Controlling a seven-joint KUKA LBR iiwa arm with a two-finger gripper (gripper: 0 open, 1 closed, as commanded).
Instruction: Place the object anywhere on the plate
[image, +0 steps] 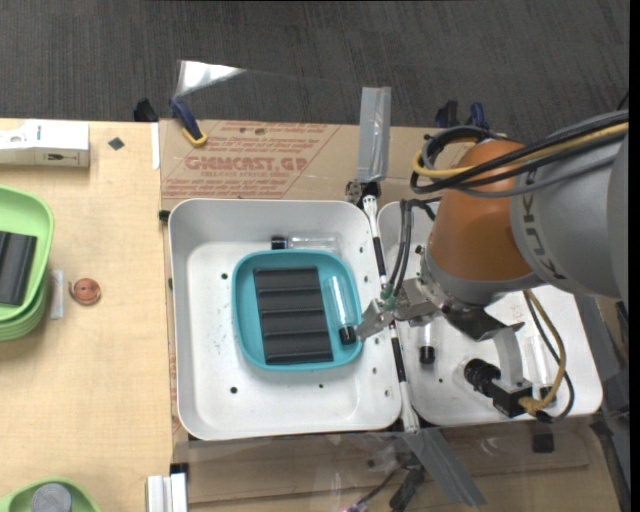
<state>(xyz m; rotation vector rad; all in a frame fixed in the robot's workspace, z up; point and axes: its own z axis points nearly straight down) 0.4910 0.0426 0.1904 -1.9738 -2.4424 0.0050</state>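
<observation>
End effector beside tube, on plate

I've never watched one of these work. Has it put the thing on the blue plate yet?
It looks nearly done. A clear tube with a black cap lies along the right side of the teal plate in the left bin. The gripper sits at the plate's right rim beside the tube. Left: pull away.
</observation>
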